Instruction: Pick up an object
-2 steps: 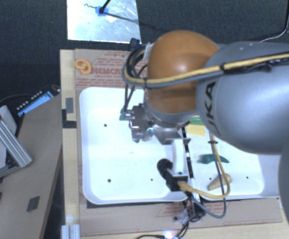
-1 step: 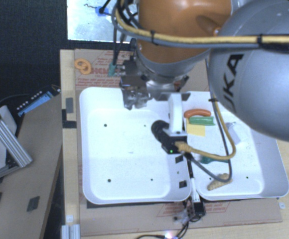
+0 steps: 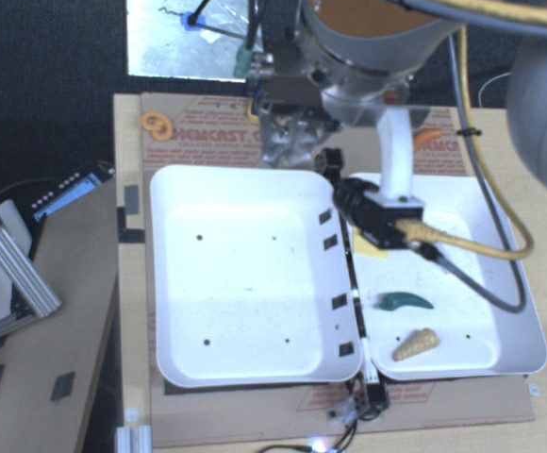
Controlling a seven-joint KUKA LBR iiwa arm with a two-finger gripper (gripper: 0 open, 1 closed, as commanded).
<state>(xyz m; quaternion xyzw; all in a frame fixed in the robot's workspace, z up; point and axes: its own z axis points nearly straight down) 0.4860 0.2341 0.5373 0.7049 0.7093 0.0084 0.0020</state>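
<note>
The arm (image 3: 415, 26) reached in from the upper right, its grey body and orange band filling the top of the view, and its hand (image 3: 292, 144) hung above the far edge of the bins, near the top of the seam between them. The hand was a blur of metal there, and how far it was open, or whether it had hold of anything, could not be told. The left bin (image 3: 207, 281) lay white on the tabletop (image 3: 57, 253), and the right bin (image 3: 509, 347) sat just beside it, the two touching along a hinged edge. In the right bin, toward its near side, lay a green curved object (image 3: 404, 301) shaped like a small pepper, and just below it a tan cone-shaped object (image 3: 416, 344), the two close together but apart. A patch of yellow (image 3: 370, 244) showed farther back in that bin, partly hidden under a black fitting (image 3: 379, 217) with a yellow cable (image 3: 472, 245) running from it. An orange ring (image 3: 157, 125) lay on the printed cardboard (image 3: 207, 130) behind the left bin.
</note>
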